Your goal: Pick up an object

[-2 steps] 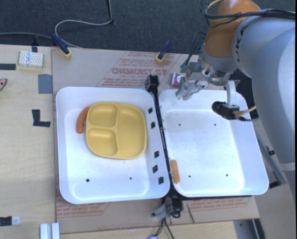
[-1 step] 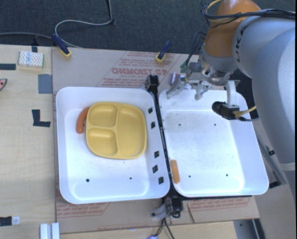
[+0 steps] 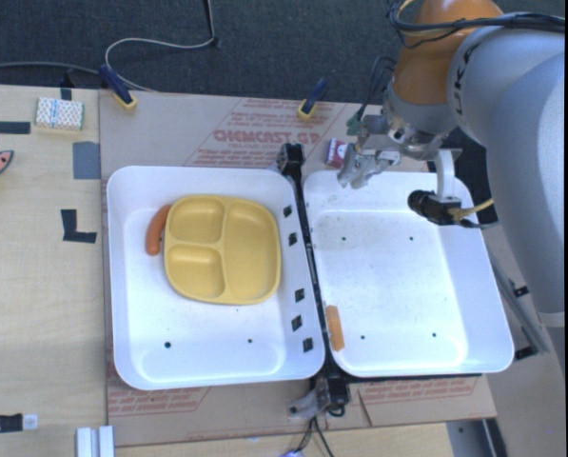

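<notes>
A yellow divided plate lies in the left bin. An orange sausage-shaped piece rests against the plate's left edge. A small orange carrot-like piece lies at the left wall of the right bin, near its front. My gripper hangs over the back left corner of the right bin, high above the floor, with nothing visible between its fingers. It is far from the carrot piece and from the plate.
A black divider with clips runs between the two bins. A small red and white item lies on the cardboard behind the right bin. Blue and yellow clamps hold the cardboard's back edge. A black cable piece hangs beside the wrist.
</notes>
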`<state>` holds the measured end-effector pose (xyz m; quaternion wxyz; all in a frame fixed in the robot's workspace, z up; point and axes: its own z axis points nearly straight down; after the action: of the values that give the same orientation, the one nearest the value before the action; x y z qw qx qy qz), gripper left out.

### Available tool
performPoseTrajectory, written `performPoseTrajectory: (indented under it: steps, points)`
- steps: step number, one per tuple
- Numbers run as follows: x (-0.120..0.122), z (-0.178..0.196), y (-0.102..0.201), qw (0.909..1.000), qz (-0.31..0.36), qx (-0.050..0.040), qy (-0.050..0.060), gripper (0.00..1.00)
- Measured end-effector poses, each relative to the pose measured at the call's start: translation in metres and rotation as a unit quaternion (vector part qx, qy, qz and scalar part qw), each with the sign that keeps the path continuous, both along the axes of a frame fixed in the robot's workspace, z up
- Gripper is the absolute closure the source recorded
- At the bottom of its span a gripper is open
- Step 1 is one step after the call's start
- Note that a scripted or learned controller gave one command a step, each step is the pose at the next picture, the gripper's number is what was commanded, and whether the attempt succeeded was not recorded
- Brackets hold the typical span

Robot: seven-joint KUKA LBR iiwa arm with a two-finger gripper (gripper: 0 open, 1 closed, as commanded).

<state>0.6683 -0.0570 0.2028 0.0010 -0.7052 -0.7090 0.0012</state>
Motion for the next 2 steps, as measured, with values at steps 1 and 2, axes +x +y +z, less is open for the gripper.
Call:
performPoseTrajectory:
  steps: [1, 2]
  points:
    - [-0.0001, -0.0002, -0.0002, 1.0, 0.0, -0.0003, 0.0, 0.0]
    - [0.0001, 0.0093, 0.0006, 1.0, 0.001, 0.0001, 0.0, 1.0]
